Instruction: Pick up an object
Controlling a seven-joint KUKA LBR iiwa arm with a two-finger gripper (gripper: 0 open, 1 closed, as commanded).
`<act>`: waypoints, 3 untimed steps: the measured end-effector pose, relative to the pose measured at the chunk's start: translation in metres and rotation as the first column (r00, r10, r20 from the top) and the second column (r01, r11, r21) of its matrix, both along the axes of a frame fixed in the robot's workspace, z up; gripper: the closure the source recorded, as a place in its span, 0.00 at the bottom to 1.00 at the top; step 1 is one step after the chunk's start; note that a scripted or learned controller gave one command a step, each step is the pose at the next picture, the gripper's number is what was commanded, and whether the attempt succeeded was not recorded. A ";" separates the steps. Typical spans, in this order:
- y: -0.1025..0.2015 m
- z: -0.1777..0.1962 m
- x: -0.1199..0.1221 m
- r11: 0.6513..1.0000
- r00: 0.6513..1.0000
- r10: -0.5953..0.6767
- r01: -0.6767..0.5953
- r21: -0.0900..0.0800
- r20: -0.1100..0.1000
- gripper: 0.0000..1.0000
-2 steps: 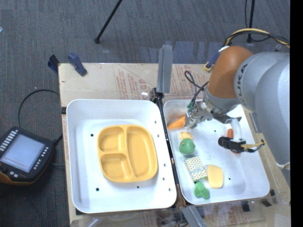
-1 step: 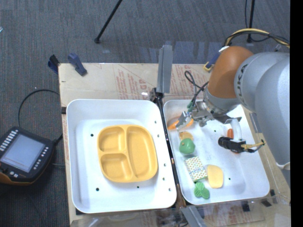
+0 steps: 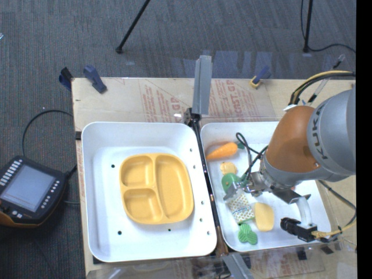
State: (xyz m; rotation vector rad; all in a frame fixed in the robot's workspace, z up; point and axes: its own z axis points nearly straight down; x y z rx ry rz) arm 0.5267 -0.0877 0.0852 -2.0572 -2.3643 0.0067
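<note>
Below, we saw the gripper low in the right bin, touching a patterned pouch. We could not tell its fingers' state.

Robotics lab, grey carpet, tripod legs, teach pendant on floor, clamped cardboard-topped bench

yellow divided tray | orange carrot | white bins | green-and-white patterned pouch
</note>
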 end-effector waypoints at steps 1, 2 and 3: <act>0.000 0.009 0.000 1.000 1.000 -0.005 0.005 0.001 0.000 1.00; -0.021 0.007 -0.041 0.997 0.997 0.072 -0.072 0.000 0.002 1.00; -0.032 0.001 -0.043 0.991 0.991 0.135 -0.135 0.002 0.003 1.00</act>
